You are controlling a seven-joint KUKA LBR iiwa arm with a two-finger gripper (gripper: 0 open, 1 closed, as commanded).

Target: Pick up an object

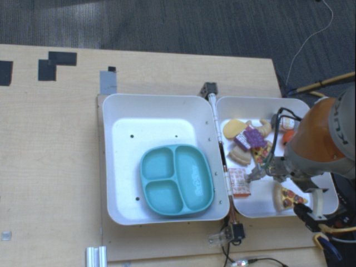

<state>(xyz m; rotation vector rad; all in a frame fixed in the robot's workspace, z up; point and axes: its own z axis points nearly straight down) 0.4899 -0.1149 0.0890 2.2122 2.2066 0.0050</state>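
Observation:
The right bin (261,100) holds several toy food pieces. A yellow piece (233,128) and a purple bunch of grapes (253,137) lie at its back left. In front of them is a tan bread-like piece (240,157). A red-and-white packet (238,182) rests against the left wall, and a pizza slice (285,197) lies at the front right. My gripper (260,172) hangs low over the bin's middle, just right of the packet and in front of the grapes. The arm's wrist hides the floor behind it. I see no object in the gripper.
The left bin (150,102) contains a teal divided plate (177,178) toward its front right. An orange-red piece (287,138) sits near the right bin's back, partly behind the arm. Cables trail off the bench's front right corner.

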